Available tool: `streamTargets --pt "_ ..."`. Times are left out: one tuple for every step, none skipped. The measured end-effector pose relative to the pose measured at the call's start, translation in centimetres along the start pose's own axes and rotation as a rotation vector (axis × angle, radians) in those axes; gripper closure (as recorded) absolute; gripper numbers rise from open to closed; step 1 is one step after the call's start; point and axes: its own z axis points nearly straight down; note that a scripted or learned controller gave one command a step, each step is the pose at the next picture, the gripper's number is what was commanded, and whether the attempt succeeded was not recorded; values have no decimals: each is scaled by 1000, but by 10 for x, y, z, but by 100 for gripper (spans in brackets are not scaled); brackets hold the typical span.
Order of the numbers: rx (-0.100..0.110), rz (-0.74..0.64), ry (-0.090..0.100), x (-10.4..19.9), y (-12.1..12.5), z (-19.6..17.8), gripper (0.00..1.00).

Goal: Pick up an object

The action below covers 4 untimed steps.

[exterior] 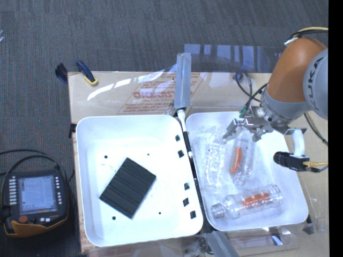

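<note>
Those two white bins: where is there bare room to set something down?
The left bin has the most room: bare floor all around the black pad, widest along its top. The right bin is crowded, with clear bottles across its middle and bottom and the gripper over its top; a small patch stays bare at its right side.

White bins [86, 143]; ribbed black slab [127, 187]; clear bottles [247, 202] with orange inserts; orange-banded grey arm [300, 79].

Bench [144, 92] with two bins [88, 143]
</note>
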Motion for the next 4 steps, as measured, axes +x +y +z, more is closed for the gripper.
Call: streamTargets --pt "-25 -62 -6 -34 5 53 0" --pt "-25 -62 -6 -34 5 53 0" --pt "-30 -167 -13 -80 -23 93 0" --pt "-21 -196 -6 -79 -7 96 0"
